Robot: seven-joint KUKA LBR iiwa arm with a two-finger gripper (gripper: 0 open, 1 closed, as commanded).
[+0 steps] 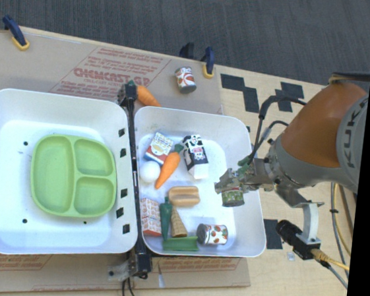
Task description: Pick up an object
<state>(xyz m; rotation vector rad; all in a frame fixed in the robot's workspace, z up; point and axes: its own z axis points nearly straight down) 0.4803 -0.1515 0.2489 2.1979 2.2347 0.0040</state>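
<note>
The tool (233, 191) hangs over the right bin's (254, 219) right side, clamped on a small green can (234, 197). Carrot (167, 168), hot dog (184, 195) and carton (196, 154) lie left of it.

From my seat: gripper (233, 191) over right bin's (251, 219) right side, a small green-labelled can (234, 197) between its fingers. Carrot (167, 167), hot dog (183, 195), egg (150, 171) lie left of it. Left bin (5, 157) carries green divided plate (73, 176).
</note>
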